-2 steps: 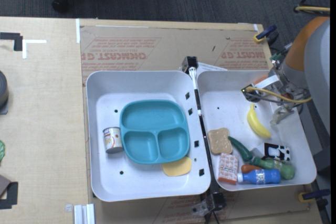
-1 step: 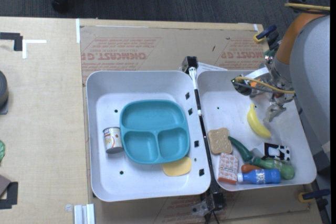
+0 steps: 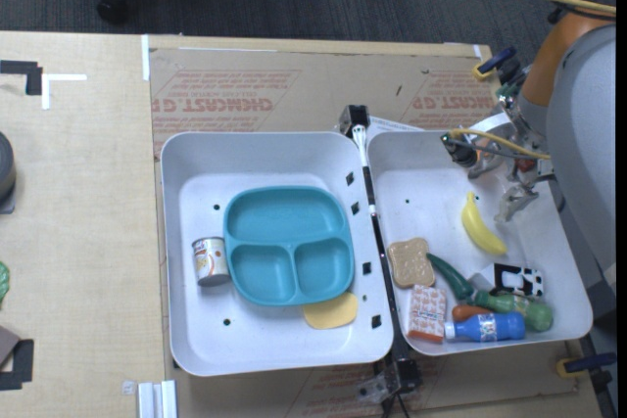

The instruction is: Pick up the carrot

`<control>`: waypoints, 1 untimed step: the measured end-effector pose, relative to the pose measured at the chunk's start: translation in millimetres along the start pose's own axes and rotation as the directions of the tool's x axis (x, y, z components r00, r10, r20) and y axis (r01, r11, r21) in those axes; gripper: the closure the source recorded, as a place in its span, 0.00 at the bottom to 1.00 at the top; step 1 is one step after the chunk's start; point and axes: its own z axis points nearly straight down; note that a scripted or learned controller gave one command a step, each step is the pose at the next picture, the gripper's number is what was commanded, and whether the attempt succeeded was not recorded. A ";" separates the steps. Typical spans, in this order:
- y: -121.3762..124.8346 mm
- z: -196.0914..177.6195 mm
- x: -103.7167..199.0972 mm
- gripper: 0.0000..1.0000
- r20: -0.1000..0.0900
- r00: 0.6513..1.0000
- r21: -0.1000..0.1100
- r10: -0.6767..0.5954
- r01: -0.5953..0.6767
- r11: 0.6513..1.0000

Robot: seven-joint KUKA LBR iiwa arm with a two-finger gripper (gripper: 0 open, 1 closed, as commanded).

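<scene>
The claw (image 3: 516, 196) hangs over the upper right part of the right bin (image 3: 421, 166), and its fingers are too small and cluttered by cables and fittings to tell whether they stand apart or together; nothing shows between them. Just below it, and a little toward the left of the view, lies a banana (image 3: 481, 226). The carrot (image 3: 472, 312) appears to be the small orange-red piece well below the claw, in the heap along the bin's lower edge, wedged among a dark green vegetable (image 3: 451, 276), a blue-capped bottle (image 3: 487, 329) and a green item (image 3: 529, 313); only part of it shows, so the identification is a guess. A slice of toast (image 3: 409, 261) and a red-and-white packet (image 3: 426, 312) lie further left of the heap. The step in hand looks like the approach, with no grasp made. The next move calls for travel down the view toward the heap, then a careful descent on the carrot, since its neighbours crowd it and could be caught instead.
</scene>
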 end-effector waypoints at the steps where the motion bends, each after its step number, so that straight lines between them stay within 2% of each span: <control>1: -76.2 3.2 -25.6 0.00 -0.058 0.997 -0.052 -0.042 0.039 0.998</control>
